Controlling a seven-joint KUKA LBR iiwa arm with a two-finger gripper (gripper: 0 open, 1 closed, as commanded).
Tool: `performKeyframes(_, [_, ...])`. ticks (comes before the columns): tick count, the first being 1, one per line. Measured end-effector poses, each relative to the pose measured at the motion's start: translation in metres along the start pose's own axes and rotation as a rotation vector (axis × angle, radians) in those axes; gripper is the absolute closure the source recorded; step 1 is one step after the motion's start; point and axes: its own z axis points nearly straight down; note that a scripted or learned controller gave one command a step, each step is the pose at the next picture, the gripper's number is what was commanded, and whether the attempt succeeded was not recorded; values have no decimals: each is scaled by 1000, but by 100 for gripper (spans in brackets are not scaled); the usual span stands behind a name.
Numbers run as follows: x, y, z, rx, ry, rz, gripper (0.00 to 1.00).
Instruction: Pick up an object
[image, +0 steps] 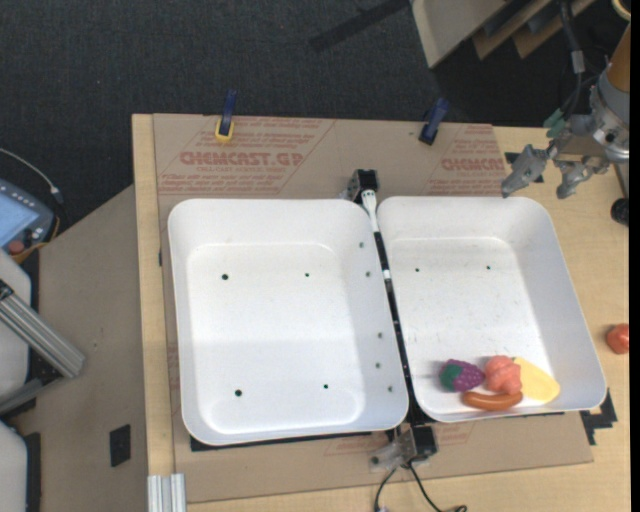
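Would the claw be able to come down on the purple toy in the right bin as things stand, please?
Probably yes. The claw hangs open above the right bin's far corner, and nothing covers the purple toy. The orange sausage and pink toy crowd its right side, so a clean grasp may be tight.

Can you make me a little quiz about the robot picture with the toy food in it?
1. True or false: the purple toy lies in the left bin.
2. Which toy lies nearest the bottom rim of the right bin? A) the yellow toy B) the orange sausage-shaped toy C) the purple toy
3. Fill in: the gripper is over the right bin's far ____ corner.

Key: 1. False, it lies in the right bin. 2. B. 3. right, well away from the toys, with its jaws apart and nothing between them.
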Motion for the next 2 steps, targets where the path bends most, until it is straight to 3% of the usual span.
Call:
performKeyframes(1, [43, -44, -15, 3, 2, -2, 0])
performKeyframes(2, [78, -118, -68, 5, 2, -2, 0])
